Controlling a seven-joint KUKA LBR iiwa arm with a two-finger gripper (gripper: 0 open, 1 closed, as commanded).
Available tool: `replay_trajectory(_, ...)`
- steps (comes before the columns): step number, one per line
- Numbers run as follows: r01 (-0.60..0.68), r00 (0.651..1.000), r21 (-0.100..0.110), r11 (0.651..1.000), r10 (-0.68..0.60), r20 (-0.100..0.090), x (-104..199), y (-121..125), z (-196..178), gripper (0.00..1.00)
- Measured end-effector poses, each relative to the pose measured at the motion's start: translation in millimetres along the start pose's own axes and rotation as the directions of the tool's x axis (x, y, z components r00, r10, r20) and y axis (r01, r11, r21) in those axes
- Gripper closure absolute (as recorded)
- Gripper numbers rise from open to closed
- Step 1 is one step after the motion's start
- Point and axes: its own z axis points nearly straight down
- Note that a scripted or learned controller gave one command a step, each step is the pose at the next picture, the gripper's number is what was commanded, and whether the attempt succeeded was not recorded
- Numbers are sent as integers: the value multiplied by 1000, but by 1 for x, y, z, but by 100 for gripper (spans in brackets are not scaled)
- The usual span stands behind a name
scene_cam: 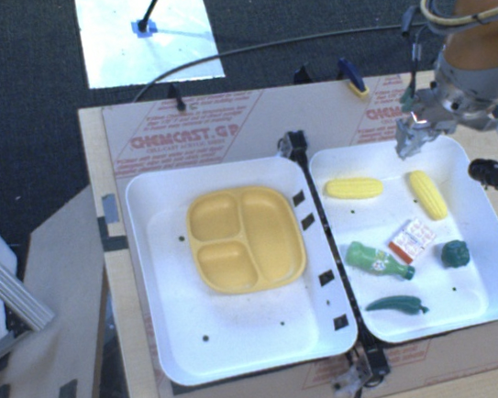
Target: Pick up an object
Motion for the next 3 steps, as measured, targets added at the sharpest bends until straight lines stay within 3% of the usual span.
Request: replay_trajectory(3,5,1000,9,1000,-5,-4,146,-44,18,100)
